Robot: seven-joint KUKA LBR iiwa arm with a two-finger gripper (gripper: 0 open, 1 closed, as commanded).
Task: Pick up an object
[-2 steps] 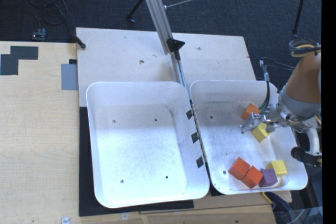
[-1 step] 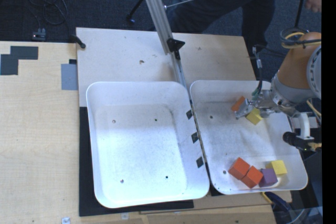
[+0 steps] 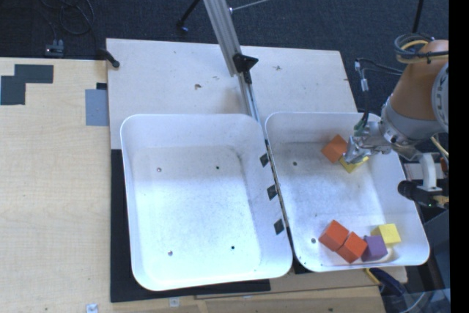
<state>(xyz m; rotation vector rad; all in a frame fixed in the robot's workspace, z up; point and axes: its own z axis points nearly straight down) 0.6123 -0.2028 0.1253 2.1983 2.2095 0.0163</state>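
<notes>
Reaching in from 3 o'clock, arm (image 3: pixel 418 95) sets gripper (image 3: pixel 357 155) low in right bin (image 3: pixel 308 130), at its 1 o'clock corner. Fingers pinching yellow block (image 3: pixel 352 165); orange block (image 3: pixel 334 149) just beside, at 9 o'clock. Cluster at bin's 5 o'clock: two orange cubes (image 3: pixel 343 239), purple cube (image 3: pixel 375 248), yellow cube (image 3: pixel 388 234). Left bin (image 3: pixel 139 135) alongside.

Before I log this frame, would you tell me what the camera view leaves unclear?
- Gripper: small and blurred, low over a yellow block; whether it grips it is unreadable.
- Yellow block: mostly hidden under the gripper.
- Arm: cut off by the right edge.
- Purple block: partly covered by its orange neighbour.
</notes>
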